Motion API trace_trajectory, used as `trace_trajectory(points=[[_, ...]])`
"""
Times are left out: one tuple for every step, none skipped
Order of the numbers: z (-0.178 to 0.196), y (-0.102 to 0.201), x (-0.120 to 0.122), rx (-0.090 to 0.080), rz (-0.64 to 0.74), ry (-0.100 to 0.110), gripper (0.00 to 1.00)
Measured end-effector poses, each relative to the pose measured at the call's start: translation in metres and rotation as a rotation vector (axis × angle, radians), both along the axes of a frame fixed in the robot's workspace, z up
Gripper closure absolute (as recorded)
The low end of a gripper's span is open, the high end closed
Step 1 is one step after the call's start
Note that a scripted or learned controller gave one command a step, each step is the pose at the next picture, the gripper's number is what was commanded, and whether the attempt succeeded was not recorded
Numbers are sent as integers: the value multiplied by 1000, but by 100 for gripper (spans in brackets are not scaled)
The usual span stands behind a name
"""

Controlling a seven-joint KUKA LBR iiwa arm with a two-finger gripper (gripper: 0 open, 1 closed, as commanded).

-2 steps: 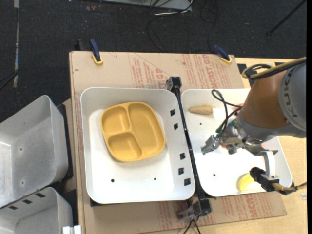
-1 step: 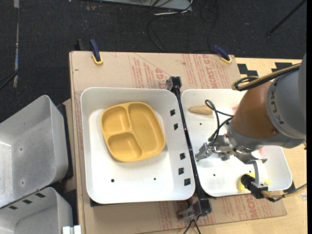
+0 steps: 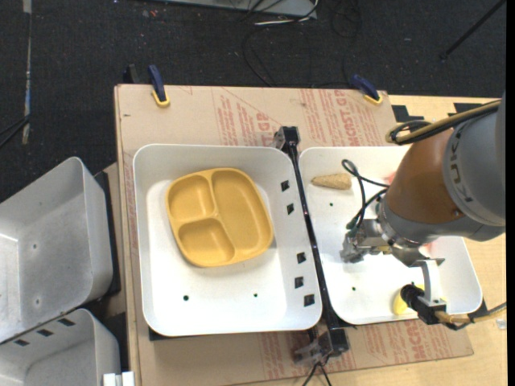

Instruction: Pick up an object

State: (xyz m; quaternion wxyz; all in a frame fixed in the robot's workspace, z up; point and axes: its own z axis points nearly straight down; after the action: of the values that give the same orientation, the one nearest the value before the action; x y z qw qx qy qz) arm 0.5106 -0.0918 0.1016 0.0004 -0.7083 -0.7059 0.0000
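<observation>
A tan, bread-like piece (image 3: 331,182) lies near the far edge of the right bin (image 3: 338,296). A small yellow object (image 3: 401,302) rests near that bin's front right corner, partly behind the arm's black cabling. A pinkish bit (image 3: 435,252) peeks out from under the arm on the right. My gripper (image 3: 355,248) hangs low over the middle of the right bin, pointing down toward its floor, between the tan piece and the yellow object. The wrist's bulk hides its fingertips.
A yellow three-section plate (image 3: 219,215) lies in the left bin (image 3: 161,296). A black divider (image 3: 306,232) runs between the two bins. Two white tubs (image 3: 44,248) stand off the bench at the left. Blue-and-yellow clamps (image 3: 158,87) hold the cardboard at the back.
</observation>
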Motion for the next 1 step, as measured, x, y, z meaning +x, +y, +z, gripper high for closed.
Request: trace_trajectory(points=[[61,-3,5,-2,6,-4,100]])
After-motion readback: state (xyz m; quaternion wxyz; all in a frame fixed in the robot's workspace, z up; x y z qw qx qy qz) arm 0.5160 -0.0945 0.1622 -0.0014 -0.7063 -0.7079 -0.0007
